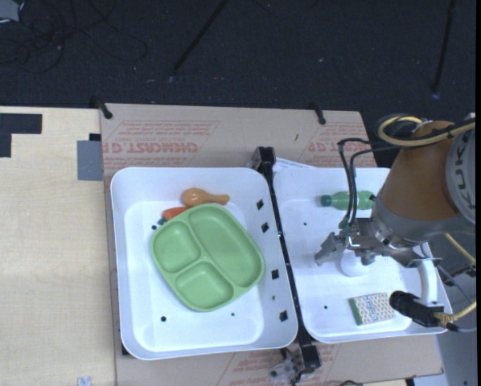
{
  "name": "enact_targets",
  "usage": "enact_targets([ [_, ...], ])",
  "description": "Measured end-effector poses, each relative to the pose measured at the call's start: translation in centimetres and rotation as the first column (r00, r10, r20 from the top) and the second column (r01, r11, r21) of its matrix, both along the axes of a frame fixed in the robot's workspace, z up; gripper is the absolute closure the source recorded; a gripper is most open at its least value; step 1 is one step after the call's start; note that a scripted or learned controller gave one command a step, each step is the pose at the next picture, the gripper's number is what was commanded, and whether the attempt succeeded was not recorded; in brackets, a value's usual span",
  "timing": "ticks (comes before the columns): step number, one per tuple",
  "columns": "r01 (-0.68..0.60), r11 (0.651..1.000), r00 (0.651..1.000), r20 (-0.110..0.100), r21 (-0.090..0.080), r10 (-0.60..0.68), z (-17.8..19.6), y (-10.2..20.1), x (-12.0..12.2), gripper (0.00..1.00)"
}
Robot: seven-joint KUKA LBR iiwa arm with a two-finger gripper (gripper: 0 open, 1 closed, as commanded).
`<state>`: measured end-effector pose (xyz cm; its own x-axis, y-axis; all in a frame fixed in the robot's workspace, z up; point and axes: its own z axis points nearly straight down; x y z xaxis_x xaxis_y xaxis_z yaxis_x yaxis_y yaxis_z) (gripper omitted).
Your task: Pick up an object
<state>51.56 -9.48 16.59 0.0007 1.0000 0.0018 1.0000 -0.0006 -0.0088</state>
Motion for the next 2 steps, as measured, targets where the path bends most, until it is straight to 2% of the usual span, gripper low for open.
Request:
enact_targets([
  [1, -0.001, 1.000, 1.000, 0.000, 0.001, 0.001, -6.3, 0.2, -0.7, 0.00],
  [2, 0.007, 1.000, 1.000, 0.002, 0.000, -0.007, -5.0, 0.0, -0.7, 1.00],
])
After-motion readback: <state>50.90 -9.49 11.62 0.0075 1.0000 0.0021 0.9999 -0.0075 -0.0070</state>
